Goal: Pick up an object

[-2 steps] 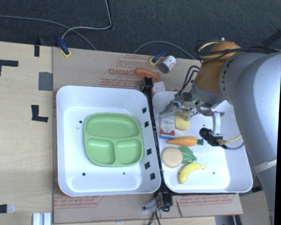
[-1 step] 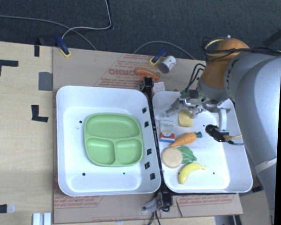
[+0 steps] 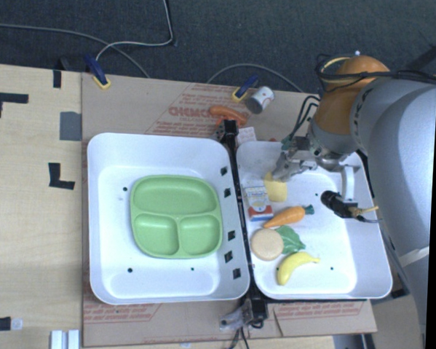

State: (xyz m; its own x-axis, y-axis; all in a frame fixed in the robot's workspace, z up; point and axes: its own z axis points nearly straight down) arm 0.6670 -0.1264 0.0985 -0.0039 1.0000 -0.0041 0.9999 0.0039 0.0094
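My two-finger gripper [image 3: 283, 168] hangs over the far part of the right-hand shallow white bin [image 3: 359, 266], just above a small pale yellow block [image 3: 276, 190]; I cannot tell how it is set, since my wrist blurs into it. Nearer than the block lie an orange toy carrot with a green top [image 3: 286, 215], a tan round disc [image 3: 267, 243] and a yellow toy banana [image 3: 295, 266]. A green leaf-shaped piece [image 3: 293, 239] is partly hidden by the disc.
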